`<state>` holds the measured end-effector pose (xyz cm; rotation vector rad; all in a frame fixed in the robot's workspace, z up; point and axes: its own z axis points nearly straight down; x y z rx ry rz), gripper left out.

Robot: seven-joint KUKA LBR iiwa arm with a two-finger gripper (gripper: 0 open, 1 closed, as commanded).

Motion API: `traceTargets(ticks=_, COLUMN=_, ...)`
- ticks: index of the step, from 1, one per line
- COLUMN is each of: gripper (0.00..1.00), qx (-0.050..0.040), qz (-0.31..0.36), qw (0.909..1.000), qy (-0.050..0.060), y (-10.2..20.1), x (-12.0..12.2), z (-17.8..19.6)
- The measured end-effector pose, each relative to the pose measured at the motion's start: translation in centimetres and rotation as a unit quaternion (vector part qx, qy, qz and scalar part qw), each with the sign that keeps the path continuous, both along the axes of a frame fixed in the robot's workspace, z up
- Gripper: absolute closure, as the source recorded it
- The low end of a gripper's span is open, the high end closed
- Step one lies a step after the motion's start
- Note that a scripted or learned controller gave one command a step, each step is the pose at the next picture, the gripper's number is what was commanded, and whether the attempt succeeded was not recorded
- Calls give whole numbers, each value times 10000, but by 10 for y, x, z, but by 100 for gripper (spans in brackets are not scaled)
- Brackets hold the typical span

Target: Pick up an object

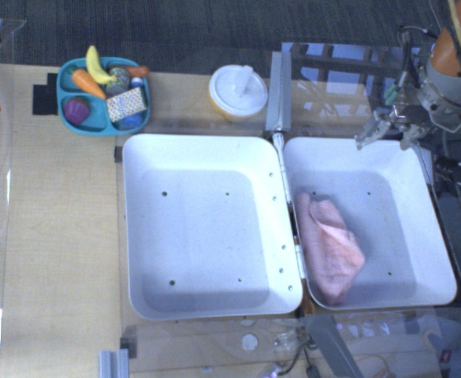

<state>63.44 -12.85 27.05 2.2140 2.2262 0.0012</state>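
Presently listed: two shallow, round-cornered white plastic bins side by side, the left bin (198,227) bare of goods, the right bin (388,211) holding one soft, rumpled pink cloth (331,246) bunched lengthwise against its left wall. Beyond the bins on the pale wooden bench (49,235) stand a blue sectioned tray (68,93) of toy food, among it a banana (96,67) and a carrot (87,83), and a round white lidded container (238,90). Gripper (392,132) hangs over the right bin's far edge, well apart from the cloth, metal fingers spread and holding nothing.

Single fixed camera above bench (49,235), looking down at a slant, both bins (206,152) in frame, arm (451,61) entering from right.
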Motion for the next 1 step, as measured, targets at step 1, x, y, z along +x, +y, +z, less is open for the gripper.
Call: traceTargets(ticks=1, gripper=0, qx=0, qz=0, qw=10000, qy=-1, y=0, x=0, z=0)
